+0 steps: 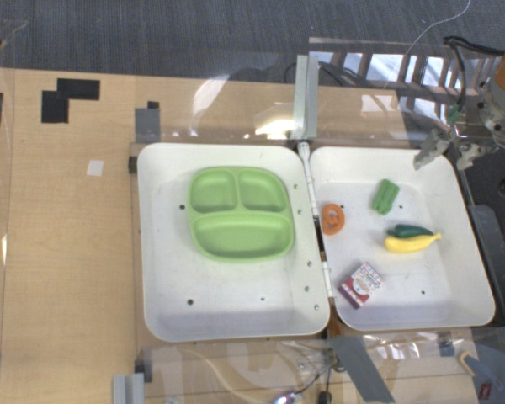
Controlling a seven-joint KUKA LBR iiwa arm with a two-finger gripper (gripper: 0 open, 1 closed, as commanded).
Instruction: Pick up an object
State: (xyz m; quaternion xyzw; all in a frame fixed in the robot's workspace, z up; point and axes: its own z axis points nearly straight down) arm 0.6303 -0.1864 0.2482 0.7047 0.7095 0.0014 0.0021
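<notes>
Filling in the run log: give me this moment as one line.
gripper: over right bin far-right corner, holding nothing | right bin: green block, banana, orange ring, small packet | left bin: green tray

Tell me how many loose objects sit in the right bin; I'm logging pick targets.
4: a green block at the back, an orange ring by the divider, a yellow banana mid-right, and a small packet in front.

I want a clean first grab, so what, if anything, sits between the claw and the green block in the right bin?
Nothing visible does. The claw hangs over the right bin's far right corner, and bare white floor lies between it and the green block.
</notes>
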